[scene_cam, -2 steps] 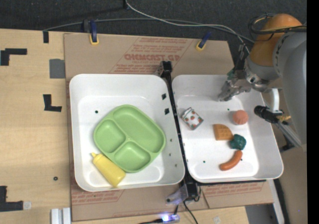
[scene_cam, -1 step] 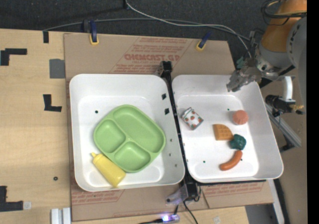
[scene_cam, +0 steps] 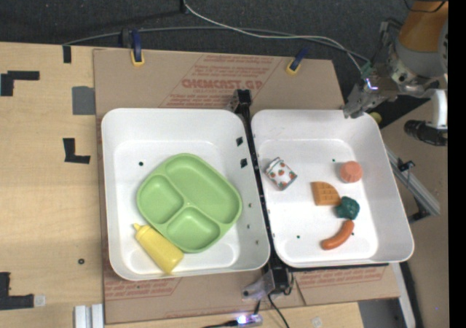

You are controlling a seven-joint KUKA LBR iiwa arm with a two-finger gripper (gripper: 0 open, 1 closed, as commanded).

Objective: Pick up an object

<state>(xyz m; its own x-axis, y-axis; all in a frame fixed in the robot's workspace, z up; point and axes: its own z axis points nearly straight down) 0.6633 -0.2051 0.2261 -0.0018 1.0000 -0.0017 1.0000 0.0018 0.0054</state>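
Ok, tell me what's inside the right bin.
The right bin holds five small things: a patterned cube, a pink ball, an orange waffle piece, a dark green lump and a red-orange sausage. They lie apart, so nothing is covered.

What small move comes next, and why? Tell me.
Probably swing the claw in over the right bin and down toward one item, perhaps the pink ball. The claw sits at the bin's far right corner, holding nothing, while the ball lies nearest it, apart from the waffle piece.
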